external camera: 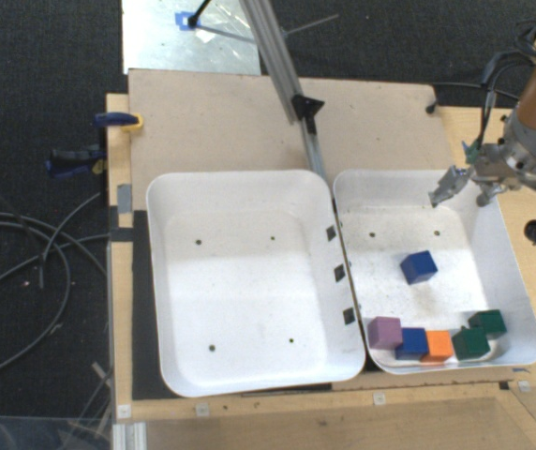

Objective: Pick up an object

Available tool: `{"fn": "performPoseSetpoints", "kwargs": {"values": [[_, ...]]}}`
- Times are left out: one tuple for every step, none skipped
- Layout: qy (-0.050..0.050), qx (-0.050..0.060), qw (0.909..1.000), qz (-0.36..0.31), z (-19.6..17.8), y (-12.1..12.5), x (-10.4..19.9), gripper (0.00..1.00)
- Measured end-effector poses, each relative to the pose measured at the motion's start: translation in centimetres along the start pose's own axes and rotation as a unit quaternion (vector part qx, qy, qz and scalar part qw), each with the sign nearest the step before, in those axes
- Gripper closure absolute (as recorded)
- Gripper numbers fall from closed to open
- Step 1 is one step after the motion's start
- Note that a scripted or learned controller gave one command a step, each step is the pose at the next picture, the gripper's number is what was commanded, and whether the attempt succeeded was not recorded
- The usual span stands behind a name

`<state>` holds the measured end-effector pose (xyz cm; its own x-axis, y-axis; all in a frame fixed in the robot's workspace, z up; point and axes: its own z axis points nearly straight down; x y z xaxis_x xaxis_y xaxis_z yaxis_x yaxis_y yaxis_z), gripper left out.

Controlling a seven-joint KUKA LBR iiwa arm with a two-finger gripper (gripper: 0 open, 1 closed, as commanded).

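Note:
In the right bin (362,204), a blue cube (419,266) lies by itself near the middle. Along that bin's front edge sits a row of blocks: a purple cube (384,332), a second blue cube (412,342), an orange cube (439,345) and two dark green blocks (471,343) (488,322). My gripper (461,197) hovers over the bin's far right corner, well behind the lone blue cube. It is open, with nothing between its fingers.
The left bin (170,214) lies beside the right one, and their rims meet along a ridge with dark clips (339,272). A slanted metal pole (277,54) crosses above the bench's back. Cables lie on the floor at the left.

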<state>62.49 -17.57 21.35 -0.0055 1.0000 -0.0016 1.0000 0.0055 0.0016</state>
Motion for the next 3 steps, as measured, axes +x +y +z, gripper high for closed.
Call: {"fn": "performPoseSetpoints", "kwargs": {"values": [[0.001, 0.004, 1.0000, 0.002, 12.7, -2.2, 0.5, 0.00], [0.002, 0.002, 1.0000, 0.002, 12.4, -8.3, 3.8, 0.00], [0.001, -0.001, 1.0000, 0.000, 11.2, -7.9, 3.6, 1.00]]}}
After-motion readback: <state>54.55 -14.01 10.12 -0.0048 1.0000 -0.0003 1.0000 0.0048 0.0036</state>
